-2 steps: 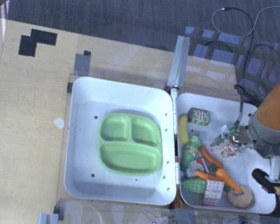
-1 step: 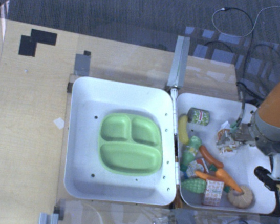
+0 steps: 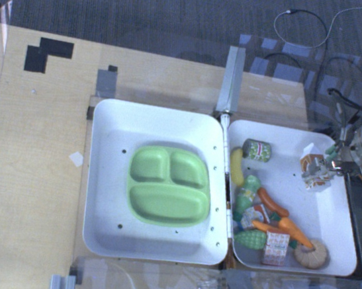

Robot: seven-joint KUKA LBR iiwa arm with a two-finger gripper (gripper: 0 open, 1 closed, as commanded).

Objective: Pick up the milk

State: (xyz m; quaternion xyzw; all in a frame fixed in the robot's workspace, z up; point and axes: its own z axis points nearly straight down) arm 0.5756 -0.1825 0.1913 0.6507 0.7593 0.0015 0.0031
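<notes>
The desk (image 3: 33,153) carries two white bins side by side; the left bin (image 3: 108,164) holds a green tray (image 3: 170,186) with three sections, lying near its middle. The right bin (image 3: 343,230) holds the rest, and I place things from the can (image 3: 257,150), which lies on its side near that bin's far left corner; just left of and below the can a banana (image 3: 236,166) lies along the bin's left wall; below the can sits a green bottle (image 3: 248,191), and right of that bottle two carrots (image 3: 277,217) cross at a slant; farther below the can, at the near wall, the milk (image 3: 275,248), a small carton with a red-checked side, stands with a green corn cob (image 3: 250,239) touching its left and a round brown cookie (image 3: 311,256) just to its right. The hand (image 3: 317,172) hangs well right of the can, near the far right wall, well apart from the milk; whether its fingers are spread or pressed together I cannot tell, as something orange and white blurs in with them.
</notes>
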